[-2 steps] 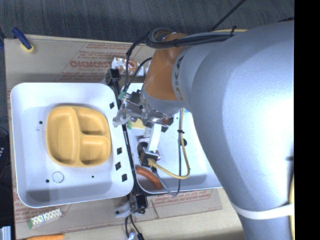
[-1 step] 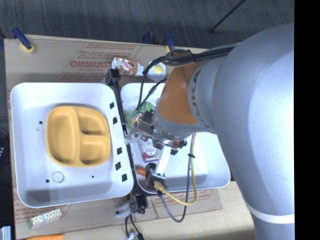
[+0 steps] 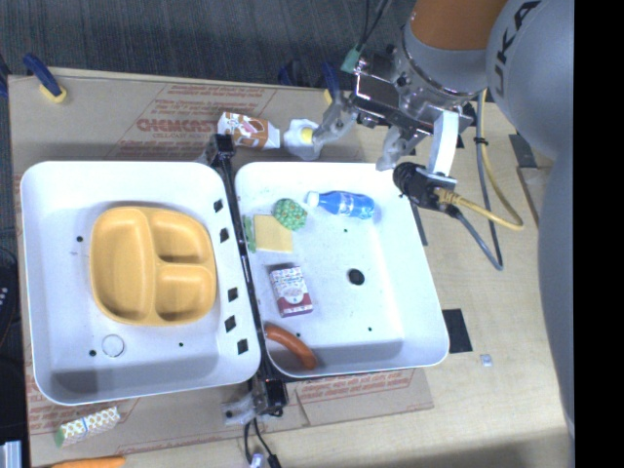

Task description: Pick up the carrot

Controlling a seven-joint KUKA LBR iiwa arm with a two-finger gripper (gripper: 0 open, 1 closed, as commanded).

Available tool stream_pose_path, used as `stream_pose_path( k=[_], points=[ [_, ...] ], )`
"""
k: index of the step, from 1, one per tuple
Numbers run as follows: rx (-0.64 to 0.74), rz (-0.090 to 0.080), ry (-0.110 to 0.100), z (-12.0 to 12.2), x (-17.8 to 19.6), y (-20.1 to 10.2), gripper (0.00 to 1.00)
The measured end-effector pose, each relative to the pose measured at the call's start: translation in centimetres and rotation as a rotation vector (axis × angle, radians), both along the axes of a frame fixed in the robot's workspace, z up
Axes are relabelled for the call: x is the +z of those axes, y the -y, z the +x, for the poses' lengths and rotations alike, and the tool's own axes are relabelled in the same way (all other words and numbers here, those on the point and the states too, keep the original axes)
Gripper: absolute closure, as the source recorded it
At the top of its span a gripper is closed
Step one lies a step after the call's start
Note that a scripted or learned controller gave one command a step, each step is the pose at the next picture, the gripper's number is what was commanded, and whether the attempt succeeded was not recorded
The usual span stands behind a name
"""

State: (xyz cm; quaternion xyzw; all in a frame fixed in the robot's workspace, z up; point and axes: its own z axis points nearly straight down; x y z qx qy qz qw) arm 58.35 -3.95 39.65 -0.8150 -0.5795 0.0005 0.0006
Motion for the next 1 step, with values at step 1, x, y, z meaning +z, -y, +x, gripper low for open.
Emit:
stream_pose_path(
  k=[1],
  points=[
    [0.019, 0.001, -0.006, -2.30, -19.93, -2.54, 0.00]
  ],
)
